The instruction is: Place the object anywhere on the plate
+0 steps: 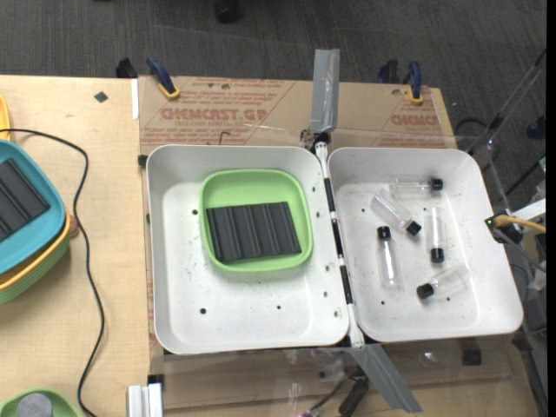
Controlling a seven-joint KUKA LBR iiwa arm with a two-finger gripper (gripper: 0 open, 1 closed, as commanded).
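We see clear plastic vials with black caps (388, 256) right of a square green plate (254, 221) holding a ribbed dark insert (253, 231), cardboard (226, 111) printed "CHEMCAST".

My single fixed camera looked down from above the bench at a slant, facing toward its far edge, where a strip of dark grey carpet floor (347, 16) lay beyond. It stood far enough back to frame both shallow white plastic bins, the left bin (169, 259) and the right bin (486, 233), complete and side by side. The pale wooden benchtop (104, 233) ran off the frame at the left. I had no second view to share the scene with.
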